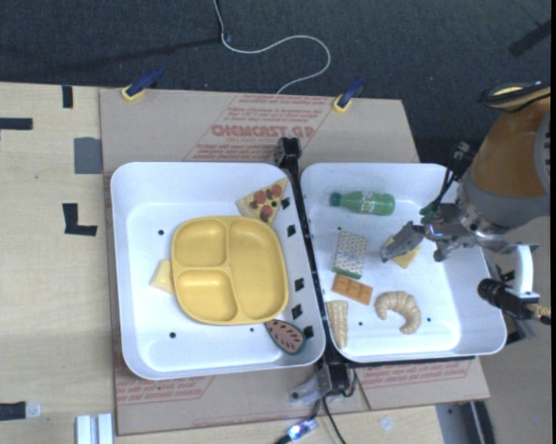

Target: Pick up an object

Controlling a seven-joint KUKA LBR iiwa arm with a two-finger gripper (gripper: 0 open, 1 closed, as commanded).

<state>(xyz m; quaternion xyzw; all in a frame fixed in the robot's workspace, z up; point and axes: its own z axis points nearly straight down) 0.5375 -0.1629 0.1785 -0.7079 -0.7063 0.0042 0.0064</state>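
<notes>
Yellow cheese wedge (406, 258) sits right at the hand (400, 244) in the right bin (444, 336); grip state unclear, nothing visibly lifted yet.

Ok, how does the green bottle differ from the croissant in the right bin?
The green bottle is green with a white label; the croissant is tan. The bottle is straight and lies on its side near the bin's far wall; the croissant is curved and sits toward the near wall. The bottle lies left of the hand and farther back, the croissant nearer the camera than it. Both lie loose in the right bin.
</notes>
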